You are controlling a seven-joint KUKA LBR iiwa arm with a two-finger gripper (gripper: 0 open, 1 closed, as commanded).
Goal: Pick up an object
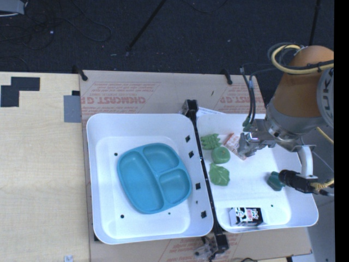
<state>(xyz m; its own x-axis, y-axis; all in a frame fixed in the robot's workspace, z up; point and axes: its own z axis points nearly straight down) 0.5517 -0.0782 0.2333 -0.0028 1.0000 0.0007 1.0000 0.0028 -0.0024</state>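
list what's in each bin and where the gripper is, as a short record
left bin: blue plate
right bin: three green pieces, black-and-white box, teal item, red-and-white packet
gripper: over right bin, by the packet, right of the green pieces
grasp: cannot tell

From my remote seat I count two white bins (pixel 103 201) (pixel 289 206), one blue divided plate (pixel 152 176), three green pieces (pixel 209 141) (pixel 221 155) (pixel 219 174) (too small to name), one black-and-white carton (pixel 246 216), one red-and-white packet (pixel 234 144) and one teal object (pixel 274 180).
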